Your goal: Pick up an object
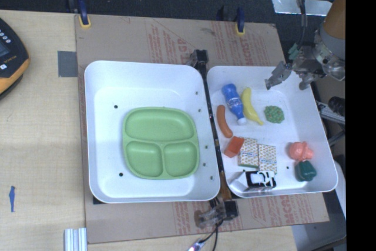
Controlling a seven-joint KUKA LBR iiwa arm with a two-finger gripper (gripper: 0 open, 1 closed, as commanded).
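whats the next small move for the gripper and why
Probably lower toward the broccoli. The gripper hangs open over the upper part of the right bin with nothing between its fingers, and the broccoli lies just below it in the view, apart from the banana, so there looks to be room for the fingers.

At the left edge of the frame a yellow-and-black device [9, 59] is cut off. The arm [332, 26] runs out at upper right. The small black-and-white item [260, 180] at the right bin's lower rim is too small to identify.
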